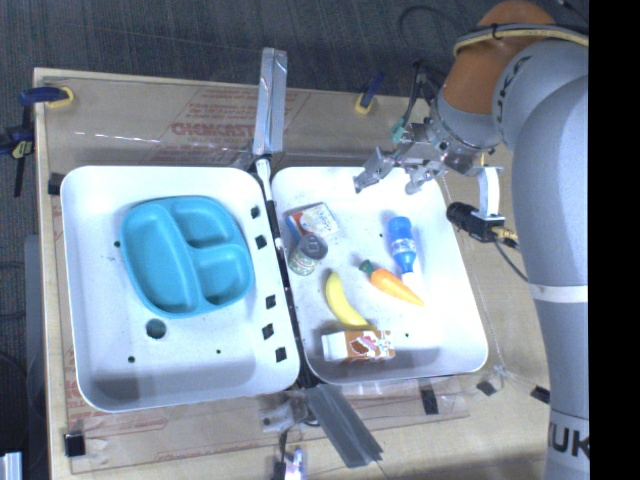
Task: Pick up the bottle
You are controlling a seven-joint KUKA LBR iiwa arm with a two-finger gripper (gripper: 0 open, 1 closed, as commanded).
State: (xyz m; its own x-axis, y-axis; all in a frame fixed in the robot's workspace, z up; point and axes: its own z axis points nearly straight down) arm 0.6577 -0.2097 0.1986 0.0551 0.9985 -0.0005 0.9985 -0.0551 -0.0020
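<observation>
Hovering above the far edge of the right bin (455,353), the claw (392,173) is spread and pinches nothing, so the pick is not yet begun: descent, closure and lift all remain. The bottle (402,244) lies flat in the right bin, near the claw and touching the carrot (394,284). Its long axis runs near-to-far, slightly slanted; the cap end cannot be told.

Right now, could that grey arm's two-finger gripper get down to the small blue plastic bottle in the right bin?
Probably yes. The two-finger gripper hangs over the right white bin, near the small blue plastic bottle. The bottle lies uncovered; the orange toy carrot sits close by its lower end, which could crowd a grasp there.
</observation>
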